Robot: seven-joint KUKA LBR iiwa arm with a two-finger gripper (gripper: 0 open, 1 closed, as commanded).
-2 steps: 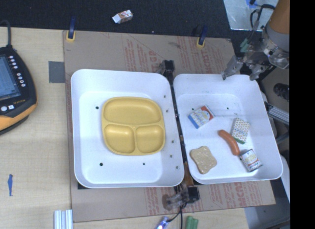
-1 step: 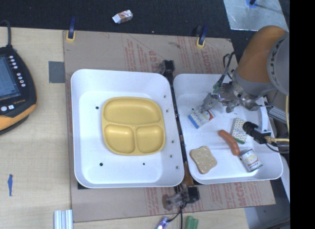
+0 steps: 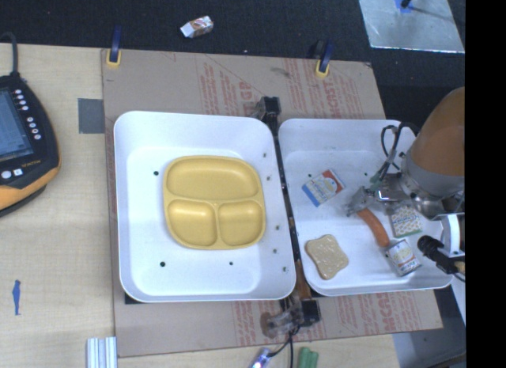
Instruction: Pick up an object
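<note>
In the right bin point(image 3: 332, 133) lie a small blue and white carton point(image 3: 322, 187), a slice of toast point(image 3: 326, 255), an orange carrot-like stick point(image 3: 375, 226), a small can point(image 3: 404, 257) and a patterned square piece point(image 3: 405, 220). My gripper point(image 3: 362, 200) reaches in from the right and is low over the upper end of the orange stick, just right of the carton. The wrist and orange band point(image 3: 439, 145) hide the bin's right side.
The left bin point(image 3: 142, 271) holds a yellow divided plate point(image 3: 213, 201). A teach pendant point(image 3: 20, 149) lies on the bench at the far left. Clamps point(image 3: 322, 58) hold the cardboard sheet under the bins at its back edge.
</note>
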